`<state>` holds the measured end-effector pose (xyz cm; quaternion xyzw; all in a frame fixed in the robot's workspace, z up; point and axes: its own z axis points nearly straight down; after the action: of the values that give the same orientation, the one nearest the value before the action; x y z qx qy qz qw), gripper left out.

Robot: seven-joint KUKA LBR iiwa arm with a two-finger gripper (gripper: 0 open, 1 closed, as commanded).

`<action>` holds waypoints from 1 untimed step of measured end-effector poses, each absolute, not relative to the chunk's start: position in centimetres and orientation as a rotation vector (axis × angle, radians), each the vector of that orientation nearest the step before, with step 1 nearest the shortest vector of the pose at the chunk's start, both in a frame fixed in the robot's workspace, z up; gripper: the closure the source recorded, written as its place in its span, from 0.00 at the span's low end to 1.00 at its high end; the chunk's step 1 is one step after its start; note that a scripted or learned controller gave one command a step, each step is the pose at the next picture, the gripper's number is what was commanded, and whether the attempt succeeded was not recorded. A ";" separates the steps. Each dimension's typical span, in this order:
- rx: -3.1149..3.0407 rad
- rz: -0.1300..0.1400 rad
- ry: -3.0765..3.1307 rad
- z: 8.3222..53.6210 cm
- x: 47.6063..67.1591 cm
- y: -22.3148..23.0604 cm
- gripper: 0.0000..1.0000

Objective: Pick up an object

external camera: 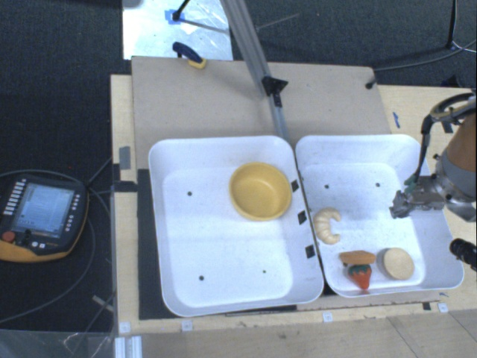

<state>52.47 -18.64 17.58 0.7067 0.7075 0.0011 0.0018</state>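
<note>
The right bin (350, 162) holds a pale croissant (327, 225) near its left wall. Along its front lie a brown bread-like piece (357, 257), a red strawberry (361, 275) just below it, and a round beige bun (396, 263). My gripper (403, 204) hangs over the right side of this bin, above and behind the bun and apart from every object. Nothing shows in its grasp. In the left bin (186, 222) sits a yellow bowl (260, 191), close to the back right corner.
The grey arm with its orange band (458, 155) comes in over the right bin's right wall. A metal pole (253, 47) slants across the board behind the bins. On the floor at the left lies a teach pendant (37, 215).
</note>
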 end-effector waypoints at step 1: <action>2.218 0.004 2.219 22.6 51.8 -19.3 1.00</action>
<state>51.82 -19.32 22.61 0.7070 0.7072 0.0012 0.0023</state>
